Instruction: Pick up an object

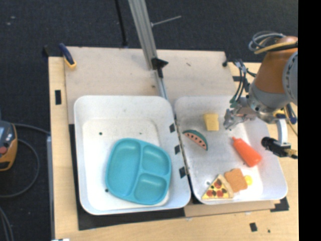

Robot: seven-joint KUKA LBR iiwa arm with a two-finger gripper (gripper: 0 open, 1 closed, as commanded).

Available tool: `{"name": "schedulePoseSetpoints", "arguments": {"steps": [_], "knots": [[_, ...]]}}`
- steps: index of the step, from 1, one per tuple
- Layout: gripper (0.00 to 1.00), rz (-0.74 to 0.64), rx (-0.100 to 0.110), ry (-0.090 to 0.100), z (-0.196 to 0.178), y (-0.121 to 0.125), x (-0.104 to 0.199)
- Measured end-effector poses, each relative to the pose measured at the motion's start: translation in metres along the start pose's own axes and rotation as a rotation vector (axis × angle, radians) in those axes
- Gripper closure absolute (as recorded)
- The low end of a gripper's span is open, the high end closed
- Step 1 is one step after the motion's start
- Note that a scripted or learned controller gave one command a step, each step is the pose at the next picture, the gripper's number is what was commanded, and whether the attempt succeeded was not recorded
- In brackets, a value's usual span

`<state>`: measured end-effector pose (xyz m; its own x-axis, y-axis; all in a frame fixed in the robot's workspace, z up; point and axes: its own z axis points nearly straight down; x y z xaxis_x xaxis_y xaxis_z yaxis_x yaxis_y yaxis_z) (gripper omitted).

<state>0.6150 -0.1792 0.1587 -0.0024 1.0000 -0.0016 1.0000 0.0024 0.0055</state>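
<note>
Objects lie in the right bin [261, 190]: a yellow block [211, 121], a watermelon slice [196, 138], an orange carrot [246, 151], a pizza slice [218, 189] and a toast piece [236, 179]. Just right of the block hovers the tool [231, 119]; its grip state cannot be told. The left bin [85, 109] holds a teal tray [138, 170].

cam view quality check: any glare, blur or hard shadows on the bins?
Camera view: overall soft focus, lighting even; the white bins look bright but not blown out, with no hard shadows; the gripper beside the yellow block is too blurred to resolve its fingers; the turquoise tray reads clearly.
</note>
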Motion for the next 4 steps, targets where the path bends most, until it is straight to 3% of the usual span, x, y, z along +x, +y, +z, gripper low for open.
{"name": "schedulePoseSetpoints", "arguments": {"steps": [1,2,4], "knots": [[1.0,0.0,-0.001,-0.001,-0.052,0.002,-0.002],[1.0,-0.004,0.003,0.003,-0.06,0.0,0.041],[1.0,-0.005,0.003,0.003,-0.078,0.014,0.158]]}}
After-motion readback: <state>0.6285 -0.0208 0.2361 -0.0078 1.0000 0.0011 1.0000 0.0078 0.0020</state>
